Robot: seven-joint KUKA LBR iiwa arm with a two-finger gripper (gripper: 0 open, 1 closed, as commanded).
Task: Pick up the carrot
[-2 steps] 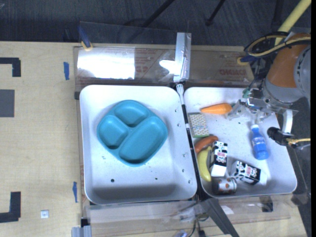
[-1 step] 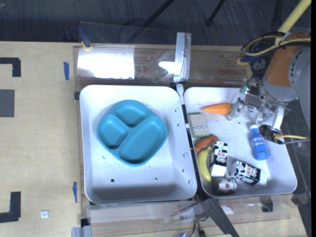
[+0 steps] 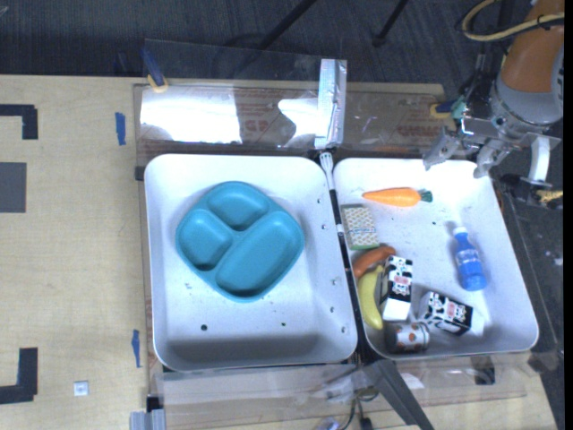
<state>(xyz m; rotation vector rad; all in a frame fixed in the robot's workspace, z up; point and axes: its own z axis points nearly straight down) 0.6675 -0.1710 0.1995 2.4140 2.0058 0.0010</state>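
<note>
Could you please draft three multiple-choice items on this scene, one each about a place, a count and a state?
1. Where does the orange carrot lie?
A. on the blue plate
B. in the right white bin, near its far edge
C. on the wooden bench

2. How many compartments has the blue divided plastic plate?
A. two
B. three
C. five

3. How is the gripper placed?
A. closed on the carrot
B. above the right bin's far corner, apart from the carrot
C. resting on the plate

Answers: 1 B, the carrot lies by that bin's far wall; 2 B, three hollows show; 3 B, a bare gap separates them.
</note>
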